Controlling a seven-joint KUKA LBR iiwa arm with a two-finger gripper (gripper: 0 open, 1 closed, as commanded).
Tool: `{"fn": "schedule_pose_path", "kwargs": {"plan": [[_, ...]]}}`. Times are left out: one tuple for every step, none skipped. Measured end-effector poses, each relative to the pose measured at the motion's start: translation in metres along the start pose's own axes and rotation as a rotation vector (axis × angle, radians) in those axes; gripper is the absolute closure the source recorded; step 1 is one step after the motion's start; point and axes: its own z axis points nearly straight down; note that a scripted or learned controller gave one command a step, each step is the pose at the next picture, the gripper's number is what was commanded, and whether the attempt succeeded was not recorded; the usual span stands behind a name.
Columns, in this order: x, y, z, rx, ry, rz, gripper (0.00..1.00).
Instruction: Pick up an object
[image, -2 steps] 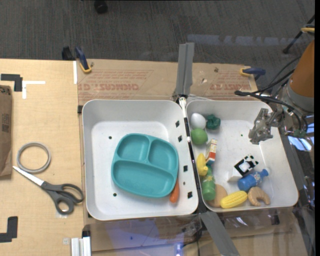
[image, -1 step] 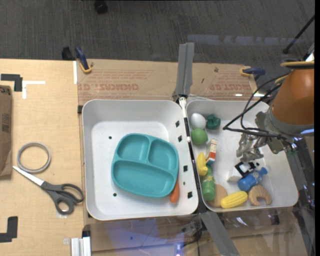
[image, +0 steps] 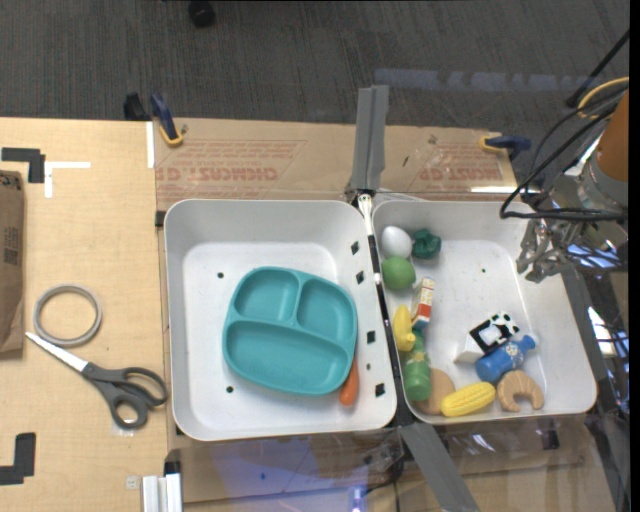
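Yellow plastic comes first at the near edge of the right bin (image: 575, 330): a corn-like piece (image: 468, 400) lying beside a tan crescent (image: 520, 392), with a green toy (image: 417, 378) just to their left. Behind these sit a blue toy (image: 505, 358) and, touching it, a black-and-white object (image: 493, 330). Along the bin's left wall lie a yellow banana (image: 403, 328) and a red-and-white stick (image: 425, 300). Farther back are a green ball (image: 398, 272), a white egg (image: 397, 240) and a dark green piece (image: 427, 243).

The left bin (image: 190, 250) holds a teal divided plate (image: 290, 330), with an orange carrot (image: 349, 385) against the plate's near right corner. On the bench to the left (outside both bins) lie scissors (image: 110, 380) and a ring of tape (image: 67, 313).

The gripper (image: 542, 255) hangs at the far right corner of the right bin, over the rim, beneath a tangle of black cables. Whether it is wide or narrow cannot be told, and nothing can be seen held in it. Every toy lies apart from it. The black-and-white object and the blue toy are the closest, nearer the camera and to its left. The egg and the dark green piece sit across the bin's bare floor.
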Motion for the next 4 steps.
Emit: {"fn": "schedule_pose_path", "kwargs": {"plan": [[0.039, 0.025, 0.078, 0.023, -0.021, 0.211, 1.00], [0.045, 0.033, 0.094, -0.001, 0.002, 0.210, 0.00], [0.038, 0.092, 0.096, -0.001, 0.002, 0.300, 0.00], [0.027, 0.153, 0.091, 0.017, -0.006, 0.489, 0.00]]}}
